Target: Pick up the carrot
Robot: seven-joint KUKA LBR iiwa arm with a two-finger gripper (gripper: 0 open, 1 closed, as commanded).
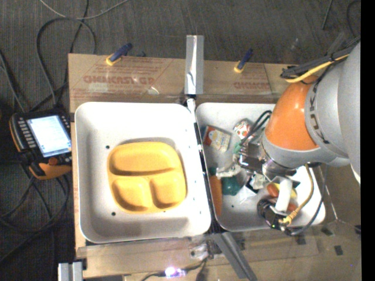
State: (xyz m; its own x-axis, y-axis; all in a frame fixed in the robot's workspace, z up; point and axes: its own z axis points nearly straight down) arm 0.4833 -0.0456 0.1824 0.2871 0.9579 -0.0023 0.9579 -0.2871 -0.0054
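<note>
The carrot (pixel 215 193) lay in the right bin (pixel 319 206), pressed up against that bin's left wall, its long axis running near to far. Only an orange strip of it showed, so I may have been reading its length poorly. Just to its right sat a dark teal object (pixel 229 185), close enough that the two seemed to touch. Farther back in the same bin were a small printed packet (pixel 218 138) and a white and red item (pixel 242 127).

The arm (pixel 304 122) hung over the right half of that bin, its orange band and grey wrist covering much of the floor there. The gripper (pixel 253 168) pointed down among the clutter, right of the teal object and apart from the carrot. Whether the claw was open or closed could not be told; the wrist hid it.

The main risk, as I judged it, was the wall. A carrot hugging a bin side leaves no room for a finger on that side, so a straight descent could strike the rim or pinch only the teal object beside it. A close along the carrot's length would likely slip off. The left bin (pixel 88 174) held a yellow divided tray (pixel 147 174) and played no part.
</note>
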